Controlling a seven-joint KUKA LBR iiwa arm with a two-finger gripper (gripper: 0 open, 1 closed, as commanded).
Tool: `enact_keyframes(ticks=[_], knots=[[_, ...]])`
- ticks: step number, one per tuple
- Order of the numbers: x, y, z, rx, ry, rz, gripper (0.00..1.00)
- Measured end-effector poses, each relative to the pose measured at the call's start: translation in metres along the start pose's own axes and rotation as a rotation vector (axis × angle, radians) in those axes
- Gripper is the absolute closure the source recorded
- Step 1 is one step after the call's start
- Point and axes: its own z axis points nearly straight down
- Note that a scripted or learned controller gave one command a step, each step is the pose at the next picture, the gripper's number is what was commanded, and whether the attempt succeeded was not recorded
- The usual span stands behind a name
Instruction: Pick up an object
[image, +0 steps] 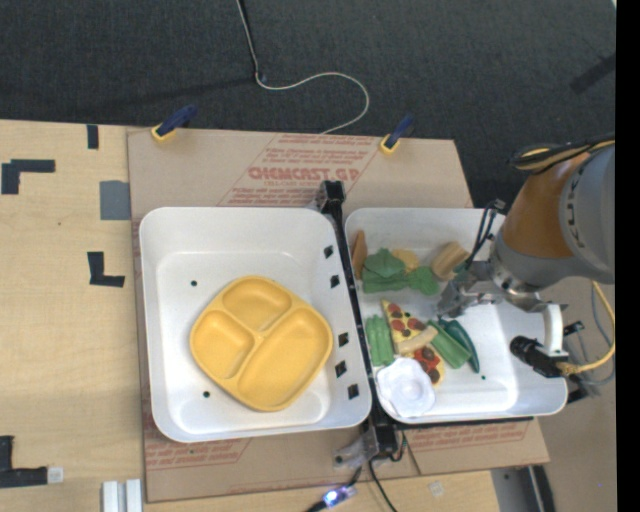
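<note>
**Arm low over the right bin's toy food**

Two shallow white bins sit side by side on a sheet of cardboard (300, 170) laid over the desk (60, 300). The left bin (160, 250) holds a yellow divided plate (262, 342), lying flat a little toward the near side, well apart from the bin's walls.

The right bin (505, 385) carries a loose heap of toy food along its left half. At the far end lies a green leafy piece (385, 270), with a tan bread-like piece (449, 259) just to its right. Nearer the middle a pizza slice (407, 327) lies between a green pod (380, 340) on its left and a dark green pepper-like piece (458, 345) on its right. At the near edge of the heap rests a white round piece (405, 387), touching the bin's near-left corner.

The arm (560, 220) reaches in from the right, its orange band above the wrist. The gripper (455, 300) hangs low over the middle of the heap, just above the dark green piece and to the right of the pizza slice. How wide the jaws stand cannot be told, as the wrist body hides them, nor whether anything lies between them.

A thin white cable (310, 80) loops over the dark floor beyond the cardboard.
</note>
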Motion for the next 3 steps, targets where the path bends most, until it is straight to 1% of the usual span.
enact_keyframes(ticks=[1,2,3], knots=[[0.002,-0.006,-0.059,-0.002,0.002,0.0,1.0],[-0.001,-0.007,-0.103,-0.001,0.002,0.0,1.0],[-0.001,-0.006,-0.131,0.0,0.003,0.0,1.0]])
